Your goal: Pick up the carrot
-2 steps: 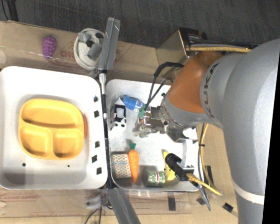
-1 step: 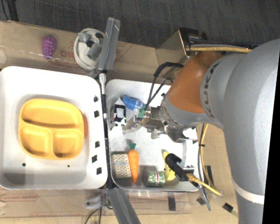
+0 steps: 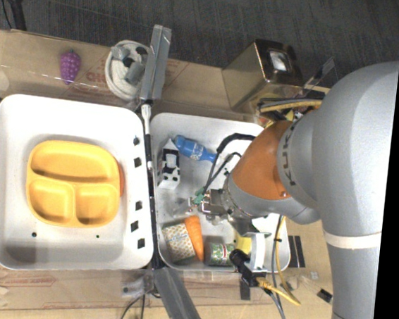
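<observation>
The carrot (image 3: 193,237) lies in the right bin (image 3: 188,129), near its front edge, slanting with its narrow end toward the bin's middle. Touching it on the left is a patterned can (image 3: 175,241) lying on its side, and just to its right lies a small green can (image 3: 218,253) against the front wall. The gripper (image 3: 212,207) hangs over the middle of this bin, just behind the carrot's upper end — whether it is wide or narrow I cannot tell, since the orange wrist band (image 3: 259,168) and grey arm (image 3: 342,149) cover most of it. Nothing shows between it and the carrot to prove a hold. Toward the bin's back edge lies a blue bottle (image 3: 192,149), and by the left wall stands a small black-and-white object (image 3: 169,170). The left bin (image 3: 20,115) carries a yellow divided tray (image 3: 75,182) in its middle. Beyond the bins, on the bench's back edge, sit a purple grape bunch (image 3: 70,65) and a white roll (image 3: 126,68).
</observation>
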Robot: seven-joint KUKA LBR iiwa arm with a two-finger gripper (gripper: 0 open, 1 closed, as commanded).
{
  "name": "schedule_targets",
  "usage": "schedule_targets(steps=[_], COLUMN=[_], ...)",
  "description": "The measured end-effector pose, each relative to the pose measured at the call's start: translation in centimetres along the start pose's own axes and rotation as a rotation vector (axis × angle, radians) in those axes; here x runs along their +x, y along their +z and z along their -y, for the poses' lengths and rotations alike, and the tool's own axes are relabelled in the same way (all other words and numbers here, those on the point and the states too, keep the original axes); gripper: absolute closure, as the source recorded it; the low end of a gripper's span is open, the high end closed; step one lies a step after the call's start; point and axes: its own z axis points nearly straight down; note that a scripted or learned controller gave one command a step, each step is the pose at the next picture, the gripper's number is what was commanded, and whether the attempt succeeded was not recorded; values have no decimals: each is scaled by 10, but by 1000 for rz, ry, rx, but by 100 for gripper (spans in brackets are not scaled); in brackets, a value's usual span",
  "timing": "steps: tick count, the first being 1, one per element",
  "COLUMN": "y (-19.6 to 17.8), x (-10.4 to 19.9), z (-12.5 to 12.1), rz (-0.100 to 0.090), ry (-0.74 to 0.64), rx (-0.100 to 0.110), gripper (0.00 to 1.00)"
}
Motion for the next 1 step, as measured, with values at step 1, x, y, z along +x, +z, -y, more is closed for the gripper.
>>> schedule_targets(steps=[1], y=[-9], x=[0], z=[0], rz=[-2], ry=[-5], rx=[4], gripper=[100])
